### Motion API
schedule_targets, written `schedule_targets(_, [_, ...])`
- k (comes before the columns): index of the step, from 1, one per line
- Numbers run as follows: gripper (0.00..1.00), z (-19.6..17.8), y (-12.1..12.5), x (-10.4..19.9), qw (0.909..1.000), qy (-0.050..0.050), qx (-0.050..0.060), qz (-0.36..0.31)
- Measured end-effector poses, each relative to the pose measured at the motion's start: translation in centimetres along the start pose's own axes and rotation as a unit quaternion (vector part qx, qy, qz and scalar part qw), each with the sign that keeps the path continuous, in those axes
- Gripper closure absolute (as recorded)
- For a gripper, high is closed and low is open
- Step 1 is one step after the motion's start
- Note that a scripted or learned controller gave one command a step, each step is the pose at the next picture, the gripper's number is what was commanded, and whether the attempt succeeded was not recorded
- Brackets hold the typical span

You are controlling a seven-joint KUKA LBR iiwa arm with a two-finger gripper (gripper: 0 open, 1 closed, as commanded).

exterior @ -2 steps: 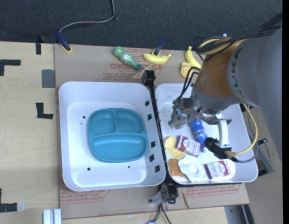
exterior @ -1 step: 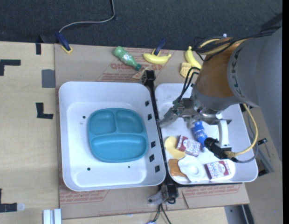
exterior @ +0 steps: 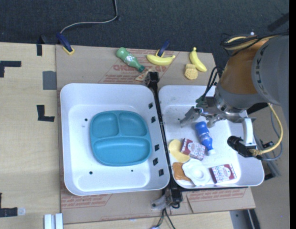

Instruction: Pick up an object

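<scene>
Grey two-finger gripper (exterior: 201, 119) low over the right white bin (exterior: 243, 180), near its far-left part, fingers spread apart with nothing between them. Blue plastic bottle with white cap (exterior: 203, 134) lying just beneath and beside the fingertips, toward the bin's middle; contact impossible to tell. Crowded against the bottle on the near side: a red-and-white small carton (exterior: 193, 149), a yellow round slice (exterior: 175, 149), a white fried-egg toy (exterior: 195, 171), a tan bun (exterior: 180, 173), and a second red-and-white packet (exterior: 222, 173) by the near-right corner. Blue divided plastic plate (exterior: 121, 137) alone in the left white bin (exterior: 71, 128). Beyond the bins, on the bench's far edge: green bottle (exterior: 129, 59), two yellow bananas (exterior: 160, 59) (exterior: 196, 61), yellow corn piece (exterior: 190, 72).
</scene>
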State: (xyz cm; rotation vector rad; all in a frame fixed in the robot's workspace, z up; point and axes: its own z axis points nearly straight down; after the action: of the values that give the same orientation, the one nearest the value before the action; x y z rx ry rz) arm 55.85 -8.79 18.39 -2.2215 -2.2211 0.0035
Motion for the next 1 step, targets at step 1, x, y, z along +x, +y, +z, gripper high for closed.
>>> schedule_targets(1, [0.00, 7.07, 3.37, -5.19, 1.0000, 0.000, 0.001, 0.000])
